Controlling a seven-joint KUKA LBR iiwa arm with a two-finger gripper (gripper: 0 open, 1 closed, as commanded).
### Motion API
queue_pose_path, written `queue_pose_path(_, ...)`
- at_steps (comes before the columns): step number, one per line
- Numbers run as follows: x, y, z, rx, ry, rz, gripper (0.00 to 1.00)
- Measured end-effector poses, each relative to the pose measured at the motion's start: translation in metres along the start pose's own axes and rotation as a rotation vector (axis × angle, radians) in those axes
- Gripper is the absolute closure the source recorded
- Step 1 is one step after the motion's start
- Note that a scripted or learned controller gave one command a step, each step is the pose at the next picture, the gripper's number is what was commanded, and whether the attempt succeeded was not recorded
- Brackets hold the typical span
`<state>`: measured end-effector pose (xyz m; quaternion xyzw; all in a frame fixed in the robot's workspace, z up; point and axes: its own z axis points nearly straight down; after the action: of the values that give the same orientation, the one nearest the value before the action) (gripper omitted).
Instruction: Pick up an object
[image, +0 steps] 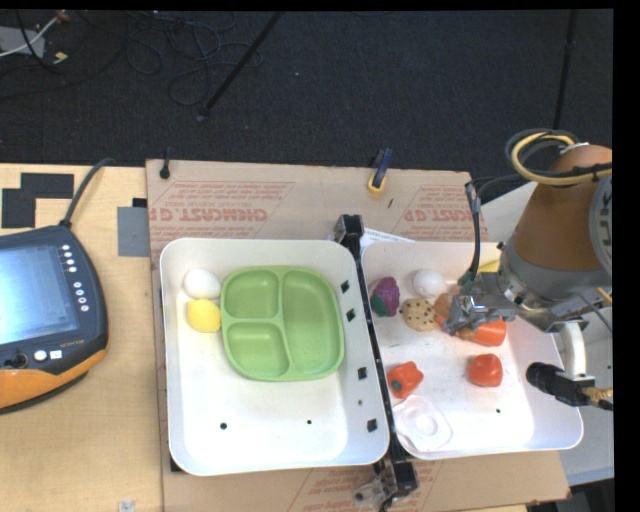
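Grey tool (466, 314) low in right bin (545, 425), touching orange object (487, 333)

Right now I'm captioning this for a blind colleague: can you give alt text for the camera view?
A grey and orange robot arm reaches from the right, its gripper low over an orange-red toy in the right bin, among a cookie, white ball, purple toy and two red toys. The left bin holds a green tray, white egg and yellow ball.
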<state>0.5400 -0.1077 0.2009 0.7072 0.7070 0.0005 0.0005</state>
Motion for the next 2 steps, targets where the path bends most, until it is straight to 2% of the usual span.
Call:
queue_pose_path(1,-0.001,0.000,-0.028,0.001,0.000,0.000,1.00)
queue_pose_path(2,0.046,0.001,-0.018,0.005,0.002,-0.003,1.00)
